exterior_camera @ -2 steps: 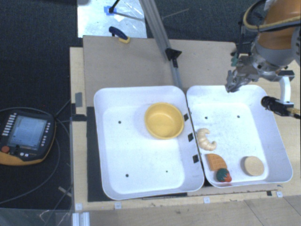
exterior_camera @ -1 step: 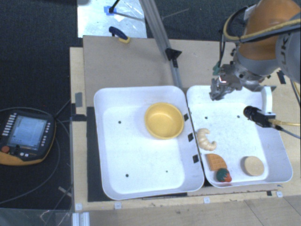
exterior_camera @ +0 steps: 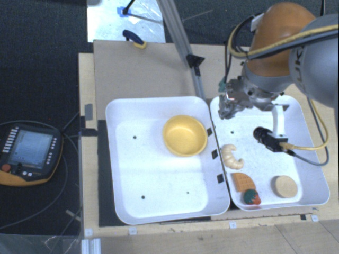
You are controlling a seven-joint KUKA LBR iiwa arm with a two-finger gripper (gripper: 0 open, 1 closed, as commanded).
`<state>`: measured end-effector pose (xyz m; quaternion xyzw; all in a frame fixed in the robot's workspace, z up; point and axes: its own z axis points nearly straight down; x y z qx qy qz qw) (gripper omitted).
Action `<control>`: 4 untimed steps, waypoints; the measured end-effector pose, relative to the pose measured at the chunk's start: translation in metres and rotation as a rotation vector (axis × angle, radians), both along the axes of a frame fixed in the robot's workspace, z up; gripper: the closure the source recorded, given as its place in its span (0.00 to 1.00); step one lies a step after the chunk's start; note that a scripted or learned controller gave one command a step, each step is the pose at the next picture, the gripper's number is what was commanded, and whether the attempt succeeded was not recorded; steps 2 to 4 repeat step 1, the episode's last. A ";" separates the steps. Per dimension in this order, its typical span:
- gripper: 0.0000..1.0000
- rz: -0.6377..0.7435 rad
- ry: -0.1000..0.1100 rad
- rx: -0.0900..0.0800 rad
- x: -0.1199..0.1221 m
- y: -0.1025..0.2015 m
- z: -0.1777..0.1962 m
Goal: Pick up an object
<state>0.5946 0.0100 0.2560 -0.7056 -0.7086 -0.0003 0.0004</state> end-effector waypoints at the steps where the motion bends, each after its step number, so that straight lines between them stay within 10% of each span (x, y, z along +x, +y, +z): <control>1: 1.00 0.000 0.000 0.000 -0.030 0.046 0.002; 4: 1.00 0.000 0.000 0.000 -0.030 0.046 0.002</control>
